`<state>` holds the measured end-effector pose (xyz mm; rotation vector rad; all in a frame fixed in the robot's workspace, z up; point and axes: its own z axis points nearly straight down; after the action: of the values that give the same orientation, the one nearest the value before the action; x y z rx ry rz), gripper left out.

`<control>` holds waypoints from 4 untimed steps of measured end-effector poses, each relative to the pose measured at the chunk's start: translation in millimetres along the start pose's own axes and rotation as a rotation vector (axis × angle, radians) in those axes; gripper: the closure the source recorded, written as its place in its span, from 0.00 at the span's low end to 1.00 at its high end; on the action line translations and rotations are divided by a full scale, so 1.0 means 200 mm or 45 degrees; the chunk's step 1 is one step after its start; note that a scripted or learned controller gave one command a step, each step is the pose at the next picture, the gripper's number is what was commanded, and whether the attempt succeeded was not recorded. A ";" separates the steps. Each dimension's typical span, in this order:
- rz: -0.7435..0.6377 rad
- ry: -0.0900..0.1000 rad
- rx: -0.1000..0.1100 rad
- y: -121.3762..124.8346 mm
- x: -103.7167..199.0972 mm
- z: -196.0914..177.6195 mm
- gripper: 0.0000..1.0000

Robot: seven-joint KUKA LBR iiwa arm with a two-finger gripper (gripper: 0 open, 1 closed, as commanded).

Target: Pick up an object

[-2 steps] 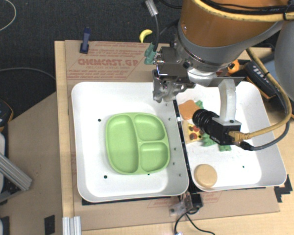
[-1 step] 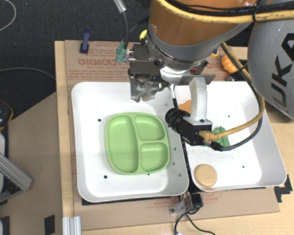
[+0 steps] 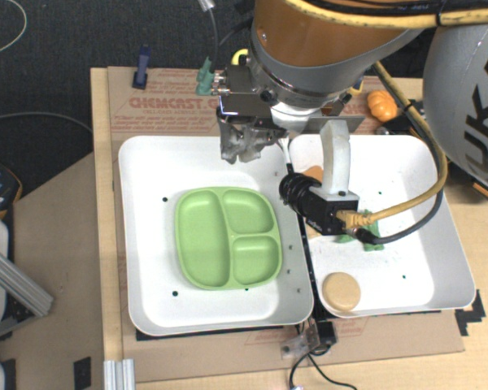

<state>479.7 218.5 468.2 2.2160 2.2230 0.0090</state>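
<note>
A green divided plate (image 3: 226, 238) lies in the left bin (image 3: 146, 242). In the right bin (image 3: 423, 242) a round tan object (image 3: 342, 291) rests near the front edge, and a small green piece (image 3: 372, 240) lies mid-bin. An orange object (image 3: 314, 171) peeks out from behind the arm's black fitting. My gripper (image 3: 244, 145) hangs over the far edge of the left bin, just beyond the plate's far rim, with nothing visibly in it. The wrist's bulk hides the far part of the right bin.
A black fitting with a yellow cable (image 3: 398, 210) juts from the arm over the ridge between the bins. An orange item (image 3: 381, 104) sits outside on the cardboard behind the right bin. A blue clip (image 3: 141, 67) lies at the board's far left.
</note>
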 end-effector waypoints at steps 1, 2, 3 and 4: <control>0.007 -0.005 0.013 0.00 -0.06 0.09 1.00; 0.011 0.001 -0.006 0.00 -0.38 -0.36 1.00; 0.003 -0.010 0.028 -0.01 -0.22 0.40 1.00; 0.009 -0.008 0.022 -0.02 -0.34 0.95 1.00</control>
<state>478.0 150.3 279.0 2.2295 2.2207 -0.0171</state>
